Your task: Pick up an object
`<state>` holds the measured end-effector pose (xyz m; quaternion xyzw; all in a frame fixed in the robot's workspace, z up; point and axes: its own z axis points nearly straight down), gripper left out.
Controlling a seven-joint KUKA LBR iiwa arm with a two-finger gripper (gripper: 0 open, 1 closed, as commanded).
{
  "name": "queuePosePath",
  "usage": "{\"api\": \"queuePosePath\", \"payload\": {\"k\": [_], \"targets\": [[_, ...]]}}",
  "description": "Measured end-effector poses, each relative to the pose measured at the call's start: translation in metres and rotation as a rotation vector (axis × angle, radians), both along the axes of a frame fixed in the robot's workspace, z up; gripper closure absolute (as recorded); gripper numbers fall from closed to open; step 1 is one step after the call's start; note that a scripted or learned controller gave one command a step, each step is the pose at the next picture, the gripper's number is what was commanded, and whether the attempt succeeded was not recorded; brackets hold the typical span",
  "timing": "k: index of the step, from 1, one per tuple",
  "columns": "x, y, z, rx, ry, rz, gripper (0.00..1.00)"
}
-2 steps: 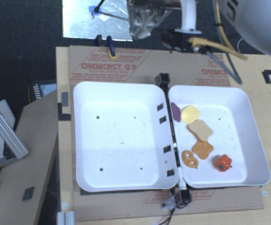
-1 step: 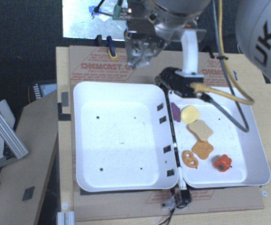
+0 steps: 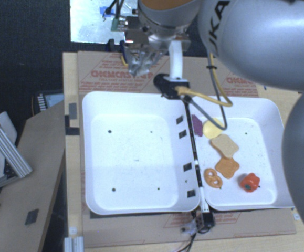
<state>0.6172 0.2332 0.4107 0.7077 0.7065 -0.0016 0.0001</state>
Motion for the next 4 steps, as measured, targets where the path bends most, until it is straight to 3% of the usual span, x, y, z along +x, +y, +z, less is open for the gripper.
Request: {"api": "queuePosePath", "payload": {"k": [1, 2, 3, 4], "targets": [[-0.041, -0.037, 0.134, 0.008, -0.018, 0.001, 1.0], [-0.134, -0.083, 0.125, 0.005, -0.004, 0.0, 1.0], [-0.111, -0.043, 0.124, 0.004, -0.005, 0.008, 1.0], [-0.084, -0.047, 0.124, 0.003, -0.005, 0.002, 1.0]]}}
